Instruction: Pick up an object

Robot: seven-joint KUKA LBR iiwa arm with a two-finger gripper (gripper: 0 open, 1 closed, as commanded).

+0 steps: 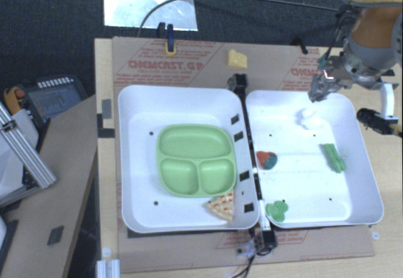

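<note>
Two white bins sit side by side on the bench, and everything loose enough to grab lies in the right bin (362, 144), apart from a pizza-slice toy (221, 206) at the near edge of the left bin (129, 144), just beside the green divided plate (196, 160). The gripper (319, 92) hangs over the far edge of the right bin, a little toward its far right corner, and nothing shows between its tips; whether the jaws stand wide or narrow cannot be told at this slant. The nearest candidate is a small white object (310, 118), lying just inside that far edge, almost under the tool

Likely trouble starts with that object: it is white on white and looks soft and lumpy, so a descent aimed slightly off could close on air or nudge it toward the wall. It sits near the bin's far wall, so a finger could catch the rim on the way down

Other choices carry their own risks. A green pod-shaped toy (332, 157) lies near the right edge, long and thin, and could twist out of a grip taken across its end. A red and blue toy (266, 159) rests close to the divider between the bins, and a green leafy toy (276, 210) sits in the near left corner, where walls crowd the fingers
</note>
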